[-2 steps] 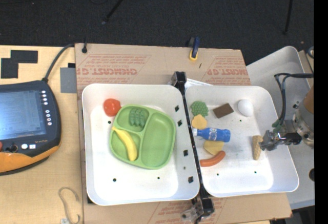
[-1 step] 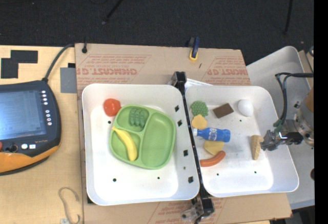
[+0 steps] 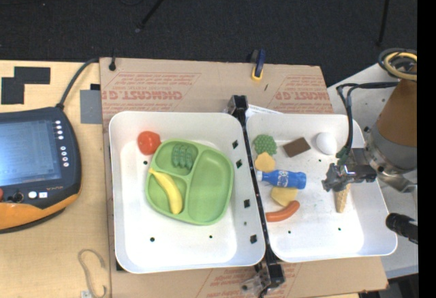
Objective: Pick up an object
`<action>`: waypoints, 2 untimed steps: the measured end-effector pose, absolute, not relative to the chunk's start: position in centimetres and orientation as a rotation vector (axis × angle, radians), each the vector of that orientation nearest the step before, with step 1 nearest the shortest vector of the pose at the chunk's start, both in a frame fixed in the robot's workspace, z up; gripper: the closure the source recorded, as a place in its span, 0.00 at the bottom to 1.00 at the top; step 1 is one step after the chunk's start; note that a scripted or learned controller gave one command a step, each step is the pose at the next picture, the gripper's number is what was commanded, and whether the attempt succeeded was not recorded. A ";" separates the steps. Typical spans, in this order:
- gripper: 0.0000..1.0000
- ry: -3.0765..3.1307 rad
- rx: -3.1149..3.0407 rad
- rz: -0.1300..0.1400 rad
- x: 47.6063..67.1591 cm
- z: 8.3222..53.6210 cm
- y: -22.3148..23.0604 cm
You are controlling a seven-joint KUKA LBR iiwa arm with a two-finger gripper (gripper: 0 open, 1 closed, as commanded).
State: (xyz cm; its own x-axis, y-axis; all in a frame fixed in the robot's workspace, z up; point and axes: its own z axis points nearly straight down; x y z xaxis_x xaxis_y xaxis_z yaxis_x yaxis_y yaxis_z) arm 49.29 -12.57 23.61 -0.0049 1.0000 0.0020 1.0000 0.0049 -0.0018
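A pendant [image 3: 34, 164] with a grey screen lies at the worktop's [image 3: 41, 249] left edge. The left bin [image 3: 129, 235] holds a red tomato [image 3: 148, 142] at its far left and a green divided plate [image 3: 204, 194] of smooth plastic; on the plate lie a curved yellow banana [image 3: 167, 192], long axis running far-left to near-right, and a ridged green piece [image 3: 182, 156].

The right bin [image 3: 320, 239] holds a knobbly green broccoli [image 3: 265, 145], a yellow lump [image 3: 264, 162], a blue bottle [image 3: 286, 179] lying left to right, a second yellow piece [image 3: 284, 196], an orange sausage [image 3: 282, 212], a flat brown block [image 3: 296, 147] and a white egg [image 3: 325, 142]. A tan cone [image 3: 340, 198] lies far to near, its tip nearward, just under the hand [image 3: 338, 176]. Whether the hand grips it, I cannot tell.
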 end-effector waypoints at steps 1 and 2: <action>1.00 -2.225 -2.214 0.000 50.3 23.9 -7.1; 1.00 -2.223 -2.216 0.002 52.7 22.9 -2.9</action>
